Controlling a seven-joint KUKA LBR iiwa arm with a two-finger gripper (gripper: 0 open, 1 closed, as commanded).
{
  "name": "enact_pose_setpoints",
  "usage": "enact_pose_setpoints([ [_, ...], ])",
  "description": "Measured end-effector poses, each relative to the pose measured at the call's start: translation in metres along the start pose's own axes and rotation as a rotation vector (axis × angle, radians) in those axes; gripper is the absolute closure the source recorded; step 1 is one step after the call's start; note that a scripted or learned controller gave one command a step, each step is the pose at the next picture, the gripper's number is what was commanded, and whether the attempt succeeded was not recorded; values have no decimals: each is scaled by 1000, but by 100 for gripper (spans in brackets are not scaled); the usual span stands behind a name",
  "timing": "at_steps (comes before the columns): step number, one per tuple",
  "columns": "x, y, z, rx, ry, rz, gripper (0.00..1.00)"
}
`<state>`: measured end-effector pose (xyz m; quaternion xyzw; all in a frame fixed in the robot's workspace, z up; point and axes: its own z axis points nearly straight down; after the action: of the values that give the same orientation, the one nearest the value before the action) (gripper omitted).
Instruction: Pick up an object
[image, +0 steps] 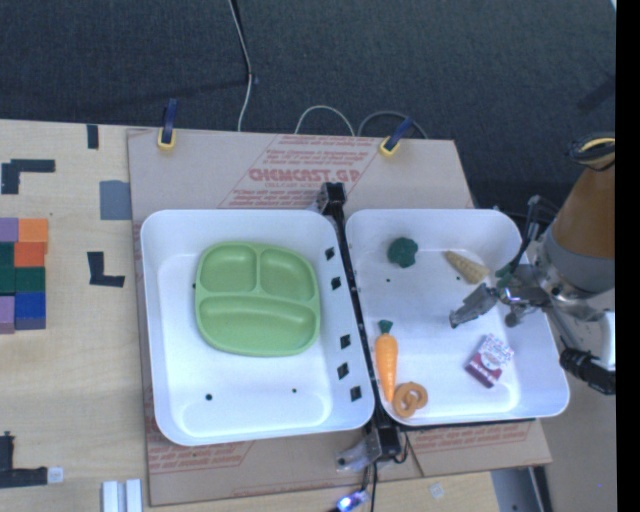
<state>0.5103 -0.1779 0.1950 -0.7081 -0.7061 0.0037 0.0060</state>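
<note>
Packet (487, 360), pink and maroon with a crinkled look, noted on the floor of the right bin (440, 222), near its right edge and toward the front corner; just in front of the pincer and clear of it.

Pincer (489, 311) over the right half of that bin, fingers (468, 313) spread apart with white bin floor showing between them. Nothing gripped, no contact seen with any object. Fingers grey, metallic, angled down toward the bin's middle. Orange band (588, 215) and grey wrist beyond the bin's right edge.

Behind the pincer: tan cone (465, 265), ridged, lying on its side near the back right corner. Farther left, toward the back edge: dark green lumpy piece (403, 251). Along the bin's left edge: orange carrot (386, 357), smooth, green top pointing to the back. At the front left corner, beside the carrot's tip: brown ring-shaped piece (408, 398).

Left bin (165, 400): pale green divided plate (258, 298), three compartments, smooth plastic.

Both bins seated on a cardboard sheet (290, 170), clamped at its back corners.
</note>
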Motion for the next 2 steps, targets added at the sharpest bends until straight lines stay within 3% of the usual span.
enact_pose_setpoints([
  [1,0,3,-5,-10,-2,-4,0],
  [2,-4,-8,50,-4,-1,-3,0],
])
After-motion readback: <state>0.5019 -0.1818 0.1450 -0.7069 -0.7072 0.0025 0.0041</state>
